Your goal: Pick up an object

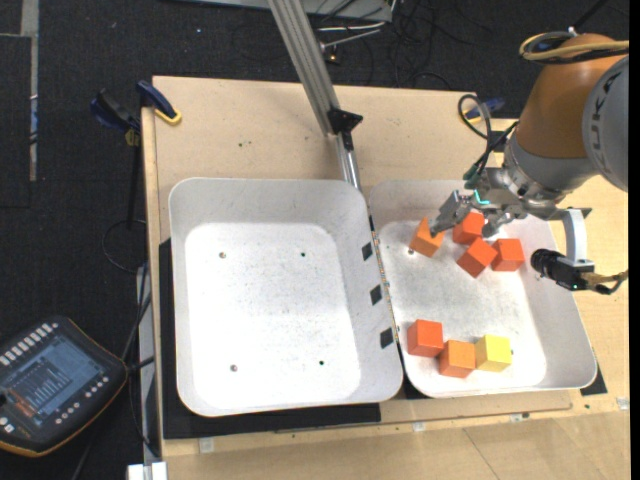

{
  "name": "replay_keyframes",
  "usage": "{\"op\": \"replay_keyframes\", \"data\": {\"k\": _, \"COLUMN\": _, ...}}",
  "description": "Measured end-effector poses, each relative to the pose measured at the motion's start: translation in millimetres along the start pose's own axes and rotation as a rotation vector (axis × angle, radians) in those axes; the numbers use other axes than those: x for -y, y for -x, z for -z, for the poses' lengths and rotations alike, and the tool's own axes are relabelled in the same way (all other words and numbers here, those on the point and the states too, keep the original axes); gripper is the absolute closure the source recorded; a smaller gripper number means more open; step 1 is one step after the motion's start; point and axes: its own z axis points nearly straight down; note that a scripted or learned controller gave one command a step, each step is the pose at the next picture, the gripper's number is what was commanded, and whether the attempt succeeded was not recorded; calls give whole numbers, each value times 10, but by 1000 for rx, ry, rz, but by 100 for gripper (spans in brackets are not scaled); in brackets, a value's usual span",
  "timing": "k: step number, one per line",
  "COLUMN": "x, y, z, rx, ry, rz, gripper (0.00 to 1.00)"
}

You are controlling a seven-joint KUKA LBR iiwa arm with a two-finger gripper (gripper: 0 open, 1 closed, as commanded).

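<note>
Since the gripper (462,211) hangs over crowded cubes (478,245), it should centre on one. Jaws' state: cannot tell.

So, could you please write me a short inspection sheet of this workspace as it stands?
Surface: wooden bench bearing left bin and right bin.
Job's things: seven blocks in right bin: four orange by the gripper, two orange and one yellow near the front.
Clutter: blue clamp at bench corner.
Grippers: gripper low over upper blocks; grasp unclear.
Cables: dark cables on floor behind.
Surroundings: teach pendant, metal pole.
</note>
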Motion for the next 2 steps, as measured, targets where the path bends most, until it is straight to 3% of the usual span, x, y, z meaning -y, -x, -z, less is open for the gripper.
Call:
{"op": "replay_keyframes", "data": {"k": 1, "x": -10, "y": 3, "z": 27, "rx": 1, "ry": 5, "rz": -1, "gripper": 0}}
{"op": "replay_keyframes", "data": {"k": 2, "x": 55, "y": -26, "z": -593, "rx": 0, "ry": -1, "rz": -2, "gripper": 0}}
